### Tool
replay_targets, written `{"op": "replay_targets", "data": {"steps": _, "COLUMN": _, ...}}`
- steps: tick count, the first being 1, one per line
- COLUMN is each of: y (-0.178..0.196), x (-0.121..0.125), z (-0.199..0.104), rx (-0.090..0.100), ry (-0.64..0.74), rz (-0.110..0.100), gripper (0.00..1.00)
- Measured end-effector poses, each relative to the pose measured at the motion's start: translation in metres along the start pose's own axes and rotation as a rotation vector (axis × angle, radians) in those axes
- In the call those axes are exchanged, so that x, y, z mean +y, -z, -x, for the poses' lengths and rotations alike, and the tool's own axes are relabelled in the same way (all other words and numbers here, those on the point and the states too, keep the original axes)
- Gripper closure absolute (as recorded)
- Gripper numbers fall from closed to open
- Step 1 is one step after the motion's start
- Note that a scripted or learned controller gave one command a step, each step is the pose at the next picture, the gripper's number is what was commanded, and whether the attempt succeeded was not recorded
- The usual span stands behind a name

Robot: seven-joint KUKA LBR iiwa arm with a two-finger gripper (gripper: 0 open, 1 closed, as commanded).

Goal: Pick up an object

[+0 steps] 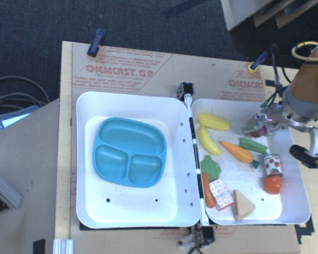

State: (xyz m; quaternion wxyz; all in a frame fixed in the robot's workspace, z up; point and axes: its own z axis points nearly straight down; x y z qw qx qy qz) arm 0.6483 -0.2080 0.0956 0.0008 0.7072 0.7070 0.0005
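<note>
Two yellow bananas [211, 131] in rt bin [298, 210]; gripper [257, 125] nearby, finger state unclear.

One camera above, slanting down on both bins [80, 200]

I was running this from a robotics lab, by every sign. The two white bins [85, 145] sat on a cardboard sheet [119, 70] clipped down with blue clamps [95, 42] over a bench, dark carpet [75, 6] behind. Loose cables [9, 97] coiled at the left, and the grey-and-orange arm [309, 81] reached over toy plastic food [234, 151].
</note>
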Motion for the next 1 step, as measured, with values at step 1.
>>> {"op": "replay_targets", "data": {"steps": 1, "y": 0.0282, "x": 0.0184, "z": -0.0578, "rx": 0.000, "ry": 0.001, "rz": 0.001, "gripper": 1.00}}
